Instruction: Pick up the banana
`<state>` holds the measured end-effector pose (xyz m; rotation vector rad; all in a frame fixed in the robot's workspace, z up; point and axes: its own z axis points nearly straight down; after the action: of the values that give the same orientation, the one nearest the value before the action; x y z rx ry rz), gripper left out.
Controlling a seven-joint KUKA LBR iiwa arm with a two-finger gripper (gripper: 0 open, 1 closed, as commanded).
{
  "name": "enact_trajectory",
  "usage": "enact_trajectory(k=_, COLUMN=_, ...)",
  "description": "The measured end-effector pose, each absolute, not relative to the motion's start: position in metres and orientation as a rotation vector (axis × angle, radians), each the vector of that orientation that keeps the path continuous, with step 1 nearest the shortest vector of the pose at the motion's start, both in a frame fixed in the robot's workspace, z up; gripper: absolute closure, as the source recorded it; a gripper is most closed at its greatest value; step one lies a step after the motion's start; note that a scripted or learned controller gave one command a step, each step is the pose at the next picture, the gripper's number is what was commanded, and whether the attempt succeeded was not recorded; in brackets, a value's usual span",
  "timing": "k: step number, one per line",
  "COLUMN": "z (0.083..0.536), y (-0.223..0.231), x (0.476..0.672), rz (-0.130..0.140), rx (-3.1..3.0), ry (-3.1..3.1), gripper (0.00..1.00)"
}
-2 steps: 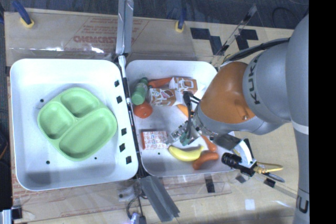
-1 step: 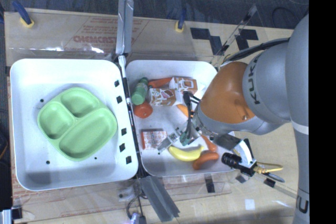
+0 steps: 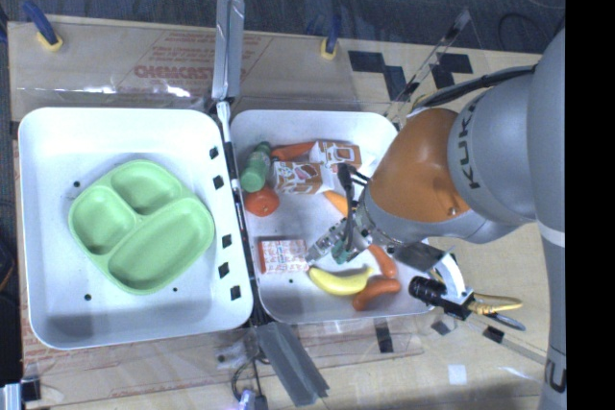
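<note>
The yellow banana [image 3: 338, 280] lies on its side near the front edge of the right bin [image 3: 288, 307]. My gripper [image 3: 334, 245] hangs just above and slightly behind the banana, low in the bin, with the orange-banded wrist behind it to the right. Nothing visibly sits in its grasp. A red sausage-shaped piece [image 3: 377, 293] touches the banana's right end.
A red-and-white packet [image 3: 282, 254] lies left of the banana. Further back are a green bottle [image 3: 255, 168], an orange ball [image 3: 261, 202], a carrot [image 3: 293, 151] and two brown-and-white cartons [image 3: 298, 176]. The left bin [image 3: 38, 302] holds a green divided plate [image 3: 142, 224].
</note>
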<state>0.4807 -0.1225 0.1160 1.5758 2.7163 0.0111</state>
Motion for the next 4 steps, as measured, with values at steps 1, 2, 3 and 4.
enact_trajectory(k=1, z=0.116, y=-0.122, x=0.481, rz=0.011, rx=1.576, ry=2.716, gripper=0.0)
enact_trajectory(k=2, z=0.091, y=-0.112, x=0.476, rz=0.0, rx=1.162, ry=2.923, gripper=0.0)
enact_trajectory(k=3, z=0.101, y=-0.113, x=0.477, rz=0.0, rx=1.155, ry=2.925, gripper=1.0)
enact_trajectory(k=4, z=0.212, y=-0.042, x=0.483, rz=0.0, rx=1.33, ry=2.845, gripper=1.0)
